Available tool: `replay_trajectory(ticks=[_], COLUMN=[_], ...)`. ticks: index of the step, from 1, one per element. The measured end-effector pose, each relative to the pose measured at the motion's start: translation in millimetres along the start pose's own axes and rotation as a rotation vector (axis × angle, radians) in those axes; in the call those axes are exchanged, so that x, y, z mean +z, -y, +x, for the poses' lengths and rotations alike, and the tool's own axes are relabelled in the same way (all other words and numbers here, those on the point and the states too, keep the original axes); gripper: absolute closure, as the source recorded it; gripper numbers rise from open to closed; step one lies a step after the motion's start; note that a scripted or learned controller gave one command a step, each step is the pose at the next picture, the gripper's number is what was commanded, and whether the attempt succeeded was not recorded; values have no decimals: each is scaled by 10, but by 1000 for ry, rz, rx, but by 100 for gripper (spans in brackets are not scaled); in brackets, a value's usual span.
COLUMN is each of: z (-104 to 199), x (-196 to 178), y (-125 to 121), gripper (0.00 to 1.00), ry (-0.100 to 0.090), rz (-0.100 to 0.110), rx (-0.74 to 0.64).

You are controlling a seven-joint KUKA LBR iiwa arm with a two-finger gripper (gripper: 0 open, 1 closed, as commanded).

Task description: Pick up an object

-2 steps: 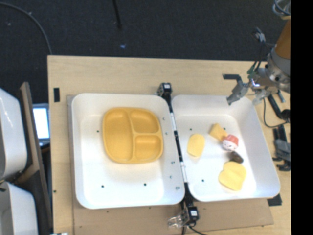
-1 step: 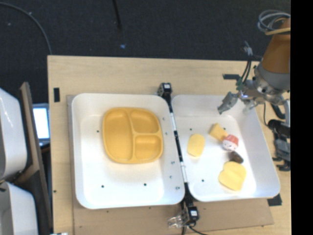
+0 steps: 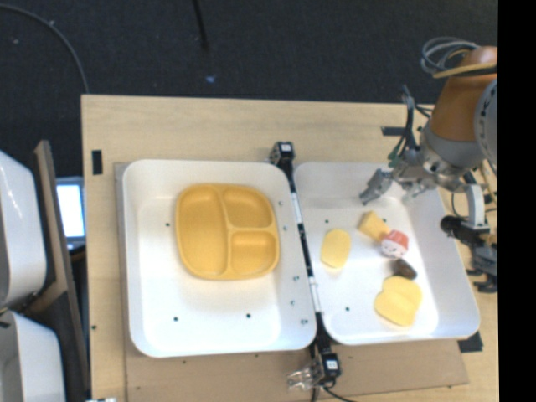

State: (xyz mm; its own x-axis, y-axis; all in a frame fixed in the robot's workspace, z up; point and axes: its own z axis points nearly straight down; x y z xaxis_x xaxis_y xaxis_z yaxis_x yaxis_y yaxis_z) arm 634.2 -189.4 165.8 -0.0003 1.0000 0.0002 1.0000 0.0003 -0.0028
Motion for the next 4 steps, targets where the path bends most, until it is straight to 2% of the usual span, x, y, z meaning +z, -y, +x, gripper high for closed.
replay_trajectory(ticks=[1, 2, 4], z=[39, 31, -69], x=[621, 478, -570], y=[11, -8, -76], gripper=[0, 100, 100], ry=[-1, 1, 2], rz=[2, -6, -8], rx=[0, 0, 0])
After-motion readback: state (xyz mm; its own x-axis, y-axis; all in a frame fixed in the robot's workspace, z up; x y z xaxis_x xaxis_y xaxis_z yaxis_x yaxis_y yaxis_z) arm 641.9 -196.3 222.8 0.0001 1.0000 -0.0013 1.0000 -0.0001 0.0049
